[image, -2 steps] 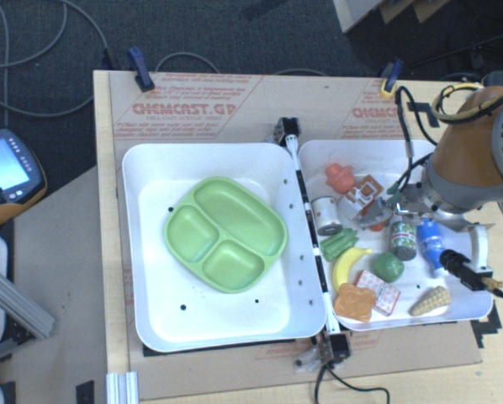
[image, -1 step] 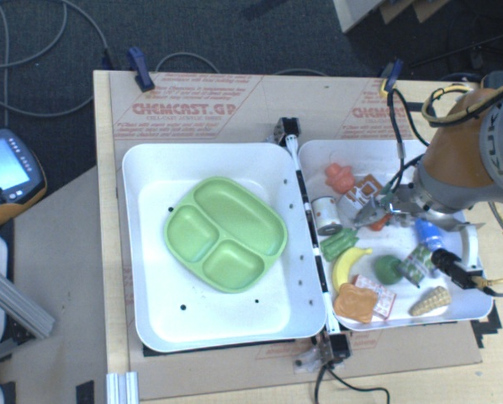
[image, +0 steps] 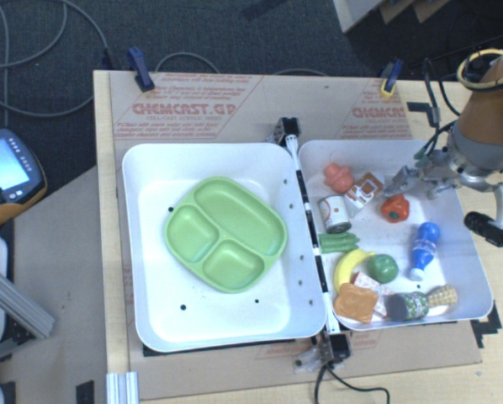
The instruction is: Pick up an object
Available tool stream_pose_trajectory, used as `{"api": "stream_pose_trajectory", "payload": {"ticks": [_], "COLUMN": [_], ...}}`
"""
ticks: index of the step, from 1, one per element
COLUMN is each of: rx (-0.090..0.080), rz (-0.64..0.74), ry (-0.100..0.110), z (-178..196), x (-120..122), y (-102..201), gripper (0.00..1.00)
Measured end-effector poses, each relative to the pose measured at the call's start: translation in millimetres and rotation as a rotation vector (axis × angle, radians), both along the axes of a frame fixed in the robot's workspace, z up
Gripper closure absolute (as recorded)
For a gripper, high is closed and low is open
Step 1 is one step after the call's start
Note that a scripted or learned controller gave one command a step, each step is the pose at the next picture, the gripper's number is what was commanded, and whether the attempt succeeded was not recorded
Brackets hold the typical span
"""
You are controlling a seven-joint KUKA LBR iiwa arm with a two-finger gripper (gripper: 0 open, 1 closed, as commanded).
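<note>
At the right of the frame the gripper (image: 400, 183) hangs over the right bin (image: 479, 268), just above a red tomato (image: 394, 209). Whether its jaws are apart or closed cannot be told.

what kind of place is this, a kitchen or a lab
Most likely a robot lab, not a kitchen: toy food fills the right bin, a green plate sits in the left bin, and loose cables lie on the floor.

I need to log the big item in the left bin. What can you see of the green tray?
The green tray is a light green, plastic-looking divided plate with rounded corners and three compartments: one long, two smaller. It lies flat, turned at a slant, near the middle of the left bin, resting on its floor. Nothing lies in it or touches it.
</note>
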State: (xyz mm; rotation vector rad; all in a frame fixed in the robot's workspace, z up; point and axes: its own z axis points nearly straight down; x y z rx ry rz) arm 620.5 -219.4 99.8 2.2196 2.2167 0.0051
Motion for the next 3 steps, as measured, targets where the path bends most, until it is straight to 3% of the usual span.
{"api": "stream_pose_trajectory", "payload": {"ticks": [1,2,3], "rx": [0.003,0.000,0.001], "rz": [0.007,0.002,0.009], "ry": [0.008,0.004,-0.007], "z": [-15,-4,92], "x": [-19,-18,5], "y": [69,66,135], "gripper": [0.00,1.00,1.00]}}
